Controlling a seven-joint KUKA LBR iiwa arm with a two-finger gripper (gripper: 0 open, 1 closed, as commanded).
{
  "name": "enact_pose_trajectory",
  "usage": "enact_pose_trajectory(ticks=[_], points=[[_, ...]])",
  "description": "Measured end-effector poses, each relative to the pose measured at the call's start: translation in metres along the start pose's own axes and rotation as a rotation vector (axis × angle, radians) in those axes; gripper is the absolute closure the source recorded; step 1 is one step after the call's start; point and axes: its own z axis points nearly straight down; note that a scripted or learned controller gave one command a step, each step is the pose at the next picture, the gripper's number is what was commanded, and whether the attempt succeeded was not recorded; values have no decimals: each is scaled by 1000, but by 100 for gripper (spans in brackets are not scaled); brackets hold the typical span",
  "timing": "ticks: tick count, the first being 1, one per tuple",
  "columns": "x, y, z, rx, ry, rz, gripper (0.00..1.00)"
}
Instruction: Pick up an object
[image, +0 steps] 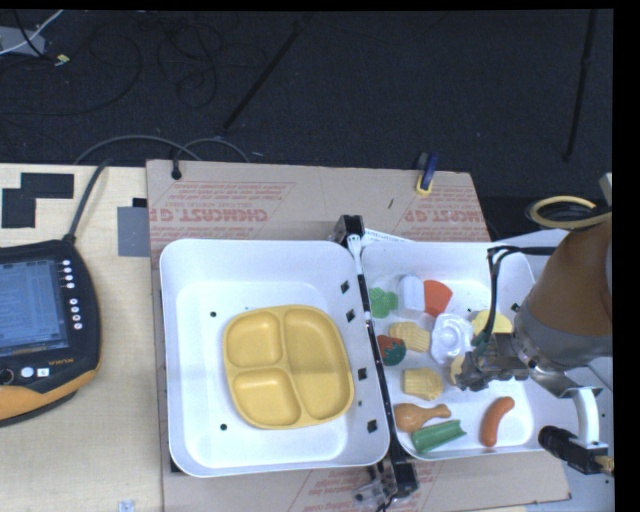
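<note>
The right bin (500, 440) holds several toy foods: a green piece (382, 300), a white cup (412, 292), a red-orange piece (437, 296), a yellow corn piece (409, 335), a white lump (449, 336), a yellow block (422, 382), a tan drumstick (420, 414), a green bean pod (438, 434) and an orange sausage (494, 421). My gripper (472, 372) is down inside this bin, just right of the white lump and the yellow block. A yellow item (492, 322) peeks out beside the wrist.
The left bin (190, 300) carries a yellow divided plate (287, 364). A teach pendant (40, 320) lies at the far left. A black divider (362, 340) runs between the bins. The arm's bulk (570, 300) covers the right bin's right side.
</note>
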Motion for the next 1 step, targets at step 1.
enact_pose_trajectory(ticks=[1], points=[[-1, 0, -9, 2, 1, 0, 100]])
